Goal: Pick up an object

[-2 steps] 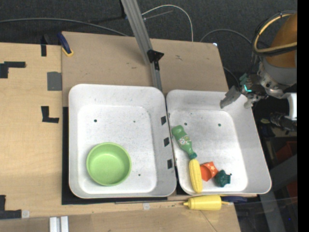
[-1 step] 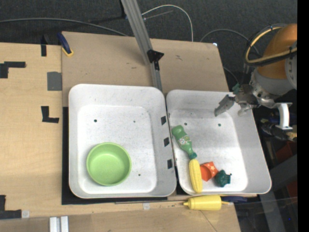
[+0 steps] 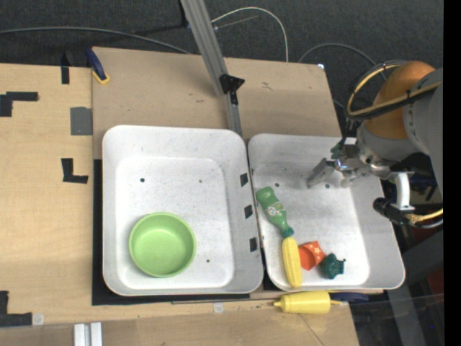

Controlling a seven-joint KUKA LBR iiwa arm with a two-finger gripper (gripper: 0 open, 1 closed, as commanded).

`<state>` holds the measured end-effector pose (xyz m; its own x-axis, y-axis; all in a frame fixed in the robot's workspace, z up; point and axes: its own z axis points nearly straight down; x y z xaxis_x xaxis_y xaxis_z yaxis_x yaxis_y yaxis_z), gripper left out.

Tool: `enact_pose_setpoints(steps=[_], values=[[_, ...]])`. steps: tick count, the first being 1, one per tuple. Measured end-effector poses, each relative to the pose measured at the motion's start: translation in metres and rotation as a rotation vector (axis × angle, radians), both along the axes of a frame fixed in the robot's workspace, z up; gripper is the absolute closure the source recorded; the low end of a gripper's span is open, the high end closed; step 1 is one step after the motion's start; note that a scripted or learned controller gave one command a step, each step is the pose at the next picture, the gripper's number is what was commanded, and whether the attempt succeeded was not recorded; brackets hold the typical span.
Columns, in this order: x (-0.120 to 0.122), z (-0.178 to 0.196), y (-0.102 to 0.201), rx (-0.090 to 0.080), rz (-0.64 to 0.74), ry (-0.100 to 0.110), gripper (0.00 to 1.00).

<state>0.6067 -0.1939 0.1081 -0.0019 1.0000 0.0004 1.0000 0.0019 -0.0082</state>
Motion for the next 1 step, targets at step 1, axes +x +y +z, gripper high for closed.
enact_pose_setpoints(steps=[1], values=[[-0.0004, -0.0210, 0.0009, -0.002, 0.001, -0.005, 0.00]])
